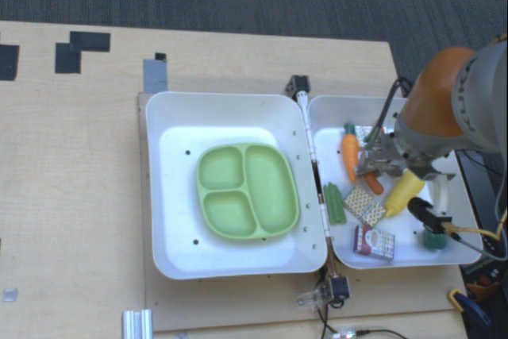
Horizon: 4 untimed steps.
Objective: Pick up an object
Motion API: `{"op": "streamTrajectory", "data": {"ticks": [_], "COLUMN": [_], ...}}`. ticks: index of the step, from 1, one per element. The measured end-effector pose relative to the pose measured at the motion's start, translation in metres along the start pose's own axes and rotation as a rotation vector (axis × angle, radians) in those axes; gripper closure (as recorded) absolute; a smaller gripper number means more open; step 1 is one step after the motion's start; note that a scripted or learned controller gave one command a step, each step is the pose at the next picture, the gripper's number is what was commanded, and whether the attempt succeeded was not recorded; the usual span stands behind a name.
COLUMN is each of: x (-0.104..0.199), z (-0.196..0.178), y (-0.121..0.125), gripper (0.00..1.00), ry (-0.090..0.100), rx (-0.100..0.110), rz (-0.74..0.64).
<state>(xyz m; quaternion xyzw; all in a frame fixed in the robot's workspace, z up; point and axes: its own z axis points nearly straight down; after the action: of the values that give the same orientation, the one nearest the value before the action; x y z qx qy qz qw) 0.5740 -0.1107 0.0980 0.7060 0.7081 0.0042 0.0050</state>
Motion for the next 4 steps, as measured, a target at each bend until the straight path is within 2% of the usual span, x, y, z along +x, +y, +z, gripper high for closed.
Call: {"op": "streamTrajectory", "data": {"ticks": [1, 2, 3, 4], "x": [0.069, 0.065, 0.099, 0.108], "z": [-0.109, -0.086, -0.087, -0.088], "y": [0.065, 0.001, -0.086, -0.085], "gripper": [1.0, 1.0, 1.0, 1.0], "ry": [0.003, 0.001, 0.002, 0.002], "rx": [0.007, 0.012, 0.012, 0.01], "rz": [-0.002, 0.001, 0.001, 0.0]}}
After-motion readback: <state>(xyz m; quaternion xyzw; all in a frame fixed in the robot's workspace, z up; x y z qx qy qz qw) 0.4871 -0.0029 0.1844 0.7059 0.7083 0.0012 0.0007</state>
